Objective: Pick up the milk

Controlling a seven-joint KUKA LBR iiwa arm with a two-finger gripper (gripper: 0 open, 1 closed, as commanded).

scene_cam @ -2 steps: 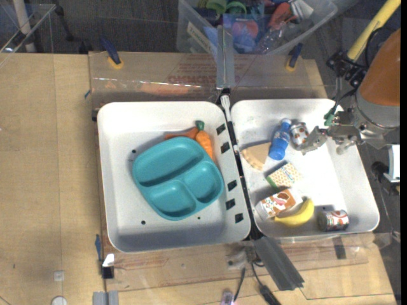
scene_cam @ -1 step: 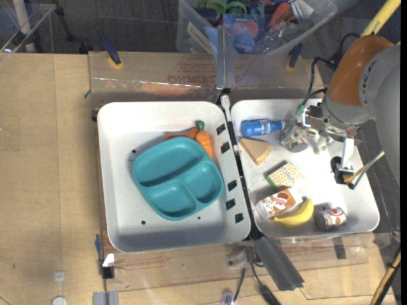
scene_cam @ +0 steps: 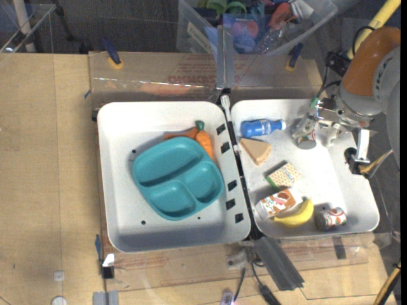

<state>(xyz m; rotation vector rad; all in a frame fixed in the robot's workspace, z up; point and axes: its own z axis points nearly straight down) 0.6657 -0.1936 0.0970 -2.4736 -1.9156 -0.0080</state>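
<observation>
Milk (scene_cam: pixel 278 203) touching banana (scene_cam: pixel 296 214); gripper (scene_cam: pixel 306 134) far off, finger state untellable — descent could snag banana instead

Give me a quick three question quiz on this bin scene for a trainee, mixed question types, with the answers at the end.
1. True or false: the teal divided plate lies in the same bin as the blue bottle.
2. Multiple choice: what touches the banana? A) the milk carton B) the can C) the bread wedge
3. Fill in: the end effector hangs over the ___ bin's far side, away from the milk carton.

Key
1. False; the plate is in the left bin, over a carrot.
2. A
3. right
</observation>
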